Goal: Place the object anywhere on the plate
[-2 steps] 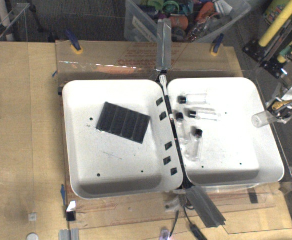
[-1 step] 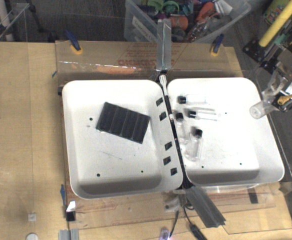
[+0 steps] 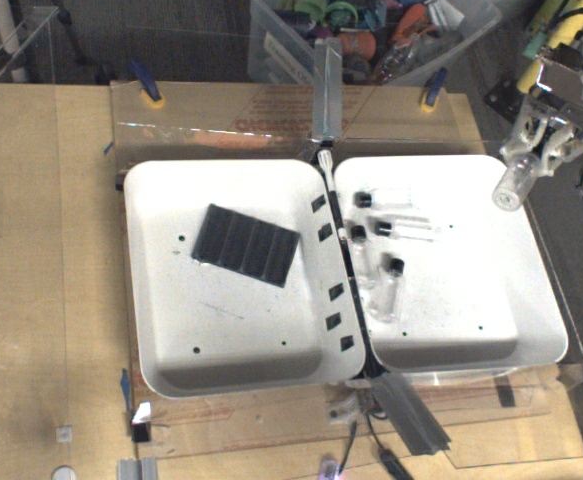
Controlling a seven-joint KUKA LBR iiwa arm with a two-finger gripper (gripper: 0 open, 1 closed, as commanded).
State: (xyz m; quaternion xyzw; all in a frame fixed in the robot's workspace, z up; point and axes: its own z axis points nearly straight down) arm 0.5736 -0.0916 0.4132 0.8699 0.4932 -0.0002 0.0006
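A dark ridged plate point(image 3: 246, 245) lies flat in the left bin point(image 3: 221, 318), slightly turned, toward its upper middle. My gripper point(image 3: 533, 158) hangs over the far right corner of the right bin point(image 3: 471, 288). It is shut on a clear vial point(image 3: 511, 186), which slants down and to the left from the fingers, above the bin's rim. Several more clear vials with black caps lie in the right bin near the divider, among them one point(image 3: 383, 200) at the top and one point(image 3: 391, 280) lower down.
A metal divider point(image 3: 343, 268) with black tabs runs between the two bins. A clear box of colourful toys point(image 3: 371, 13) stands behind the bench. Blue clamps point(image 3: 149, 91) hold a sheet at the back edge. Wooden bench point(image 3: 41, 268) spreads out to the left.
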